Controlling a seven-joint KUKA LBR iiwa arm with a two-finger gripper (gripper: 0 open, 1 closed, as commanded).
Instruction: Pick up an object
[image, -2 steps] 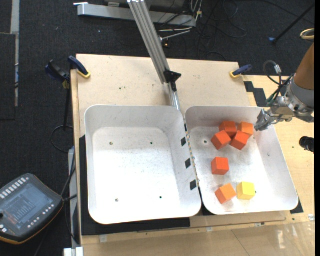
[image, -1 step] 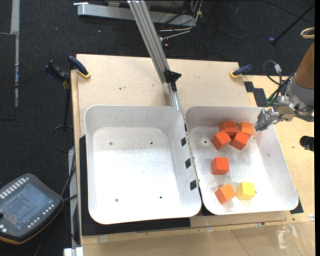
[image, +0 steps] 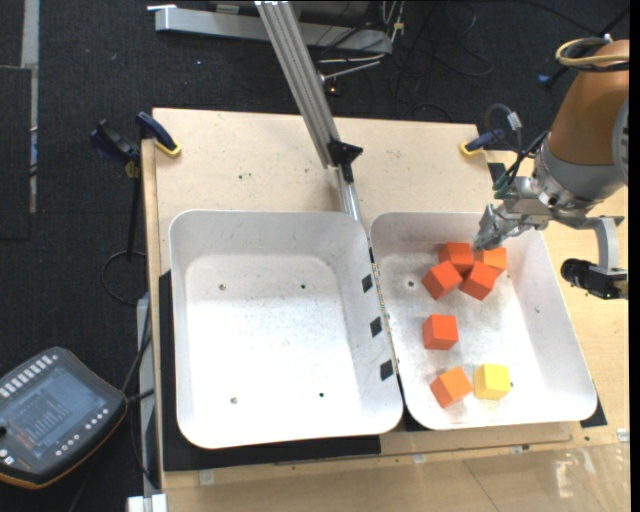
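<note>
The right bin (image: 560, 340) holds several blocks. A cluster of orange and red blocks (image: 462, 270) lies near its back, with a lone red block (image: 440, 331) in the middle. An orange block (image: 451, 386) and a yellow block (image: 492, 381) sit side by side near the front. My gripper (image: 490, 236) reaches down from the right and hangs at the back right edge of the cluster, right over the orange block (image: 493, 258) there. Nothing shows between its fingers.
The left bin (image: 200, 300) stands beside the right one, with a raised divider (image: 378, 320) between them. A metal pole (image: 305, 85) slants in from the top to the bins' back edge. Clamps sit at the board's back corners (image: 160, 135).
</note>
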